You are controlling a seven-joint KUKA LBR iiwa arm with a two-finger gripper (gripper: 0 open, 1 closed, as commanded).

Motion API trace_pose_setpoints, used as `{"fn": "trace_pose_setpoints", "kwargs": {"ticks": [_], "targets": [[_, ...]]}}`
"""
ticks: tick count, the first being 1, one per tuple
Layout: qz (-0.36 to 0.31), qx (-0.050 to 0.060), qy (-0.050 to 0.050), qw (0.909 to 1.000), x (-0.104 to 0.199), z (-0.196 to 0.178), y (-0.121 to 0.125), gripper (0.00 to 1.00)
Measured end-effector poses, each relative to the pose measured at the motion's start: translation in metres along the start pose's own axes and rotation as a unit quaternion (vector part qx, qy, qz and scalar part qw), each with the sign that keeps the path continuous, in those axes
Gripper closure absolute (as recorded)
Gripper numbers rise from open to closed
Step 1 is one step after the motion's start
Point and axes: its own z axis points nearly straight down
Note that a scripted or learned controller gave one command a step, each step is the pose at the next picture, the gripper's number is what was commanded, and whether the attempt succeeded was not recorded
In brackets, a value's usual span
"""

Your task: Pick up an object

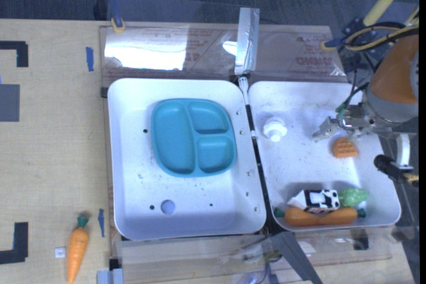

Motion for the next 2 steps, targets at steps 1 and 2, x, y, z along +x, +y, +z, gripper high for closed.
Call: {"fn": "trace_pose_setpoints", "kwargs": {"ticks": [1, 2], "targets": [[-0.060, -0.005, 0.004, 0.9982, -0.0092, -0.0022, -0.0248, 0.00], [-0.010, -0.002, 0.003, 0.9999, -0.0050, -0.0017, -0.0176, 0.00]]}}
